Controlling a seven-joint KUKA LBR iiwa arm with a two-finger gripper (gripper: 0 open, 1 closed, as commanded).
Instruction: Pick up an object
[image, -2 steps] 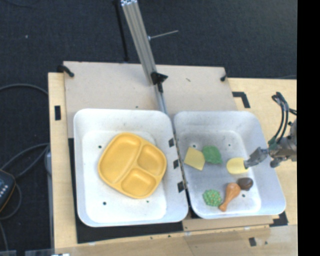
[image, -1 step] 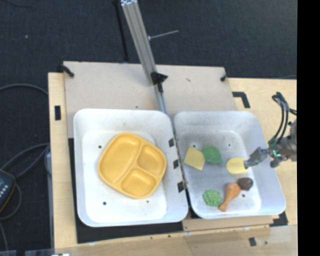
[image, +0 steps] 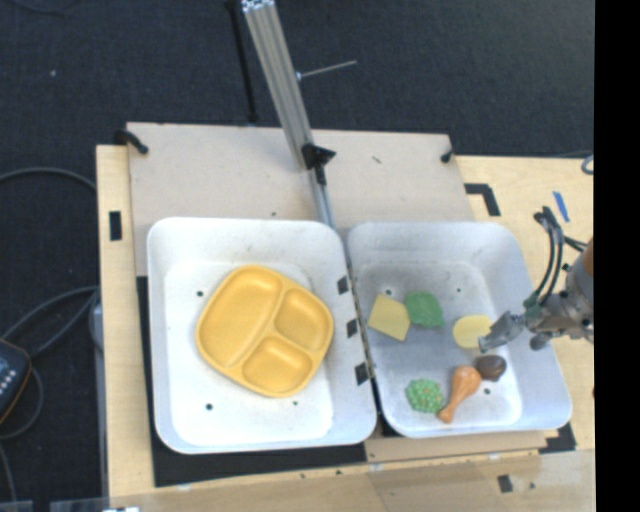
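Note:
The right bin (image: 500, 250) holds several toy foods: a yellow wedge (image: 389, 318), a green leafy piece (image: 425, 309), a round yellow piece (image: 470, 330), a small dark brown piece (image: 491, 368), a brown drumstick (image: 458, 388) and a green bumpy piece (image: 424, 396). My gripper (image: 512, 332) reaches in from the right edge and hangs over the bin's right side, just right of the round yellow piece and above the dark brown piece. I see nothing held in it.
The left bin (image: 180, 260) carries a yellow divided plate (image: 265, 330). A slanted metal post (image: 285, 85) rises behind the bins. Cables (image: 548, 250) hang by the arm at the right edge.

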